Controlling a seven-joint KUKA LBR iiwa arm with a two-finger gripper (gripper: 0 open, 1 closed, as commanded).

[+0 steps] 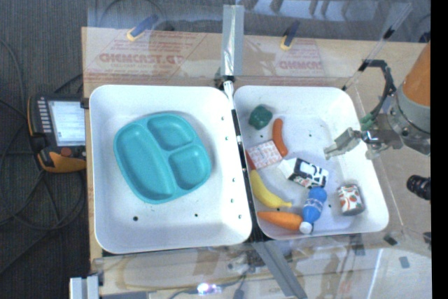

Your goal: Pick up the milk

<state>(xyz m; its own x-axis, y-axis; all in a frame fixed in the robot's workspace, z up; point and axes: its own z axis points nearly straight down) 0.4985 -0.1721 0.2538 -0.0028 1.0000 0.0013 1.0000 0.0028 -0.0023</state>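
The milk point(302, 174) is a small white carton with black cow patches, lying on its side in the middle of the right bin point(329, 105). It rests between a banana point(268, 195) and a blue bottle point(314, 204). My gripper point(341, 143) hangs over the right part of that bin, up and to the right of the milk and apart from it. Nothing shows in its grasp. The arm's orange band point(418, 77) is at the right edge.
The right bin also holds a green block point(261, 116), a sausage point(280, 137), a red-and-white patterned packet point(264, 154), a carrot point(281, 220) and a can point(350, 199). A teal divided plate point(163, 156) lies in the left bin point(112, 220).
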